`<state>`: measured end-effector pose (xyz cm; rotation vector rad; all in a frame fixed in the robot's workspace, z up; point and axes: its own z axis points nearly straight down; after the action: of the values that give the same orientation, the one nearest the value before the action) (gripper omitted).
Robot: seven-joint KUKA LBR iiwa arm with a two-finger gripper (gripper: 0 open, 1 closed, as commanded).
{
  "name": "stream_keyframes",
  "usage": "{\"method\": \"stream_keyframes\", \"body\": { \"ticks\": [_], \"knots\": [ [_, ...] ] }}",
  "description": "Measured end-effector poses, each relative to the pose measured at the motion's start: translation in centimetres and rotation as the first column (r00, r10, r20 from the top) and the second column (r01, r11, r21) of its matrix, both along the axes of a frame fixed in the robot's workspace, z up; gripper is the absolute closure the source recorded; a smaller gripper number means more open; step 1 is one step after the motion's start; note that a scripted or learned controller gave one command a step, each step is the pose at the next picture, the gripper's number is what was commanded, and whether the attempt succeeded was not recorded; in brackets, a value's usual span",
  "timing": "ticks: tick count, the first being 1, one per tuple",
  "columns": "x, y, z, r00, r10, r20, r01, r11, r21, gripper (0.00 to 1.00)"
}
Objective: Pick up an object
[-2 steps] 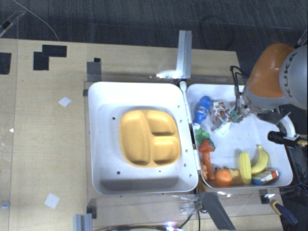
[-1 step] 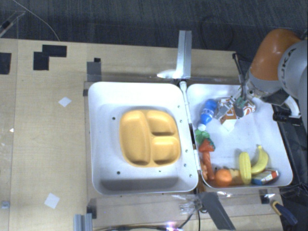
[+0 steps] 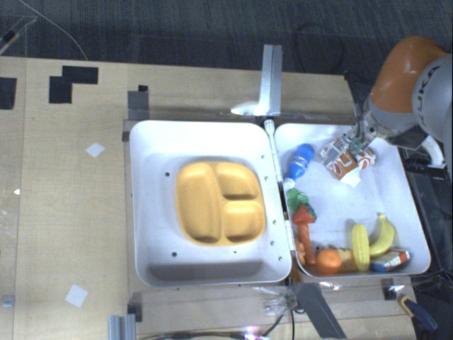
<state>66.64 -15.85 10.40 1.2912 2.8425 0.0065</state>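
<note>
Grey arm's gripper [image 3: 352, 145] at the right white bin's [image 3: 396, 197] twelve o'clock end.
Its fingers pinch an orange-and-white crinkled snack packet [image 3: 347, 163]; a blue plastic bottle [image 3: 300, 159] lies at nine o'clock.

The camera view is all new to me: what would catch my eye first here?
Probably the yellow divided tray, lying alone in the middle of the left bin. Next, the colourful toy food heaped along the near edge of the right bin: a banana, corn, an orange. At the far right, the arm's orange band stands over an orange-and-white packet.
</note>
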Motion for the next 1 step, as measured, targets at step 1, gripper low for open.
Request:
{"method": "stream_keyframes", "body": {
  "ticks": [1],
  "knots": [
    [-0.83, -3.74, 9.09, 0.953, -0.304, -0.006, 0.304, 0.953, 0.005, 1.00]
  ]
}}
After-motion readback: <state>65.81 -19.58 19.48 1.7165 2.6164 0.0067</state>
